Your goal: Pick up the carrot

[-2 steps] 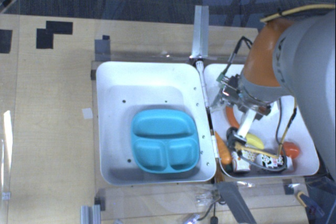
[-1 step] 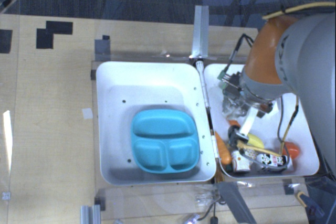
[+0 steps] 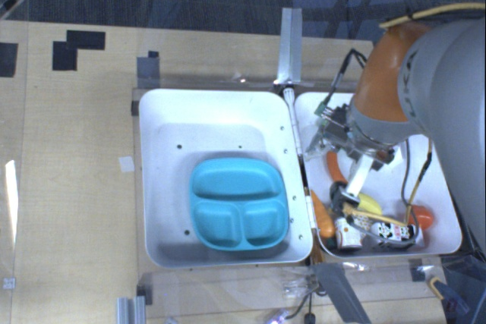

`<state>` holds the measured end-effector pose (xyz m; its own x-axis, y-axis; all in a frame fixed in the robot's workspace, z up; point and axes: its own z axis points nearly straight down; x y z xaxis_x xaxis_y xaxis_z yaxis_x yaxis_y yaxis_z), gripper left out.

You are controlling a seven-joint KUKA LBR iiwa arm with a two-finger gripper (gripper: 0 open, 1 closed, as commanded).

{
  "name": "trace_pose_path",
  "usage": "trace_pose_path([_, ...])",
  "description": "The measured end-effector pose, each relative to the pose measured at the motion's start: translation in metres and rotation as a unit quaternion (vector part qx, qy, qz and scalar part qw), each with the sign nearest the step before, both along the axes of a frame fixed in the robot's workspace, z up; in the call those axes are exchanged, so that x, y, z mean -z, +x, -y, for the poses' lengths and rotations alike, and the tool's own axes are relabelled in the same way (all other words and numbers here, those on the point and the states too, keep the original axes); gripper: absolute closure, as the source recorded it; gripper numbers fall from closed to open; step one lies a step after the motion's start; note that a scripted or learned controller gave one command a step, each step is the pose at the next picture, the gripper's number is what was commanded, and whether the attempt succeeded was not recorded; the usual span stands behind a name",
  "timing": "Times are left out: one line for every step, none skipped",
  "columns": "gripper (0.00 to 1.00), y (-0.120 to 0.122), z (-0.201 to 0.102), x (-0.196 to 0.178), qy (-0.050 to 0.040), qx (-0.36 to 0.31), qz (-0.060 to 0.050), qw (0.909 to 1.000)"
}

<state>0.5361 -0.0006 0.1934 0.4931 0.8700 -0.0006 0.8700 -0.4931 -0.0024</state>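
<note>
The carrot (image 3: 323, 215), orange and tapered, lies along the left wall of the right bin (image 3: 452, 237), near its front corner. A second, slender orange piece (image 3: 335, 165) lies further back in that bin. My gripper (image 3: 324, 137) hangs low over the bin's back left part, just above the slender orange piece and well behind the carrot. The grey arm with its orange band (image 3: 383, 83) covers much of the bin's right and back.
A blue divided plate (image 3: 239, 202) lies in the left bin (image 3: 163, 163). In the right bin's front lie a yellow item (image 3: 369, 203), a black-and-white packet (image 3: 380, 231) and a red-orange item (image 3: 423, 218), crowded close to the carrot.
</note>
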Motion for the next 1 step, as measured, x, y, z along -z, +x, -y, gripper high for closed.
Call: trace_pose_path([0.0, 0.0406, 0.036, 0.0102, -0.001, 0.158, 0.0, 0.9874])
